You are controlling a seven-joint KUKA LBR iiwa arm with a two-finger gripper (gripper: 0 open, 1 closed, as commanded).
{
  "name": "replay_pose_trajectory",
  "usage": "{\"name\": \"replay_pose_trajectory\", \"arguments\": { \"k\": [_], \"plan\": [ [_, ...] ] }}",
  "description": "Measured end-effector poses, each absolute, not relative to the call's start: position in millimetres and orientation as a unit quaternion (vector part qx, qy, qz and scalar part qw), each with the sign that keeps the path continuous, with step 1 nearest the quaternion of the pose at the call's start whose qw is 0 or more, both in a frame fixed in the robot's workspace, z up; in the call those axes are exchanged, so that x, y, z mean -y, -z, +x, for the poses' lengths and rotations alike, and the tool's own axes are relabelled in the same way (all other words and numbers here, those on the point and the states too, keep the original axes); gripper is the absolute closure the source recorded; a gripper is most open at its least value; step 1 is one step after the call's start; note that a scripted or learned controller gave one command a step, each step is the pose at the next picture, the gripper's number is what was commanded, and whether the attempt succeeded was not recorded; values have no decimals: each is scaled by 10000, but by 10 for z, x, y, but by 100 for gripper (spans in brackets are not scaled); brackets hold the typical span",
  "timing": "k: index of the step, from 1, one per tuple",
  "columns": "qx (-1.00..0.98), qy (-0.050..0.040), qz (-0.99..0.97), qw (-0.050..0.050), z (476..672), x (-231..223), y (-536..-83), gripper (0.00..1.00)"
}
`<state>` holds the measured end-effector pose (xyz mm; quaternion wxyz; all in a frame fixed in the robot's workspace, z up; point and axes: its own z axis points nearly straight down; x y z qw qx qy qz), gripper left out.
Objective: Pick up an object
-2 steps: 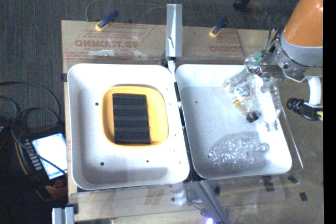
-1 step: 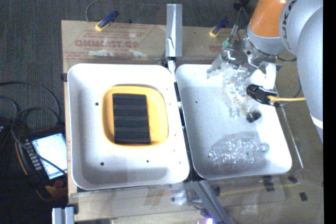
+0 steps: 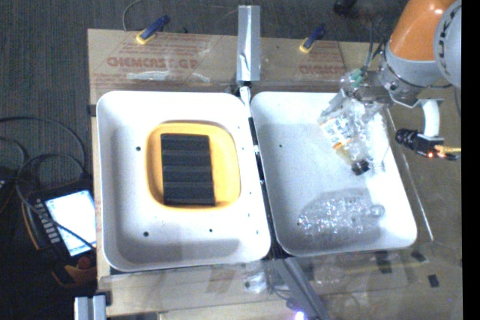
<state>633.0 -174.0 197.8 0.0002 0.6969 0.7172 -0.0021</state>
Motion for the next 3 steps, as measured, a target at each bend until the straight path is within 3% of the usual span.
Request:
{"name": "replay_pose_trajectory", "arguments": {
  "k": [1, 2, 3],
  "plan": [
    [-7889, -14, 6145, 31, 6289, 2109, -1078, 0],
    [-8187, 9, 5740, 145, 6251, 1945, -1062, 0],
    [-8299, -21, 5577, 165, 6391, 1915, -1053, 0]
  ]
}}
